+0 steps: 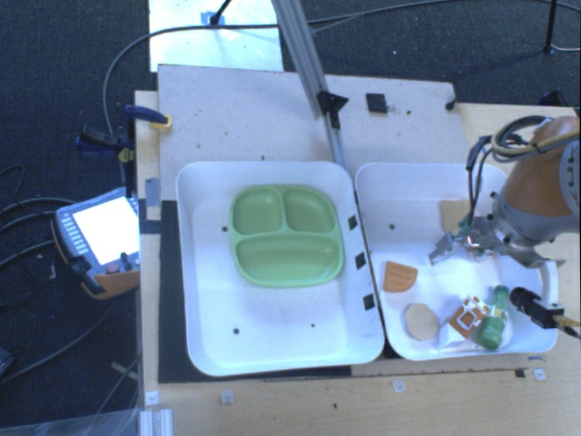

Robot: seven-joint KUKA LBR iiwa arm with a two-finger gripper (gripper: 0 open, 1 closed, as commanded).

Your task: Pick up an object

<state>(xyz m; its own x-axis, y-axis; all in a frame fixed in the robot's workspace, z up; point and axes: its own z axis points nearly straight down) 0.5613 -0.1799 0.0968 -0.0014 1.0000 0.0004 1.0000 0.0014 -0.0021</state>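
Note:
The right bin [399,189] holds several small objects. An orange wedge-shaped piece [399,276] lies near its left wall, and a tan round disc [420,322] lies in front of it. A small orange-and-white box [468,316] and a green bottle [491,328] sit together at the front right. A tan flat square [453,214] rests toward the back. My gripper [472,243] hangs over the right half of this bin, behind the box and bottle and right of the orange piece. Nothing shows in its grasp.
The left bin [209,271] carries a green divided plate [286,235]. A grey pole [304,48] slants over the back of the bench. The arm's orange band [543,182] and cables lie over the right bin's far right edge.

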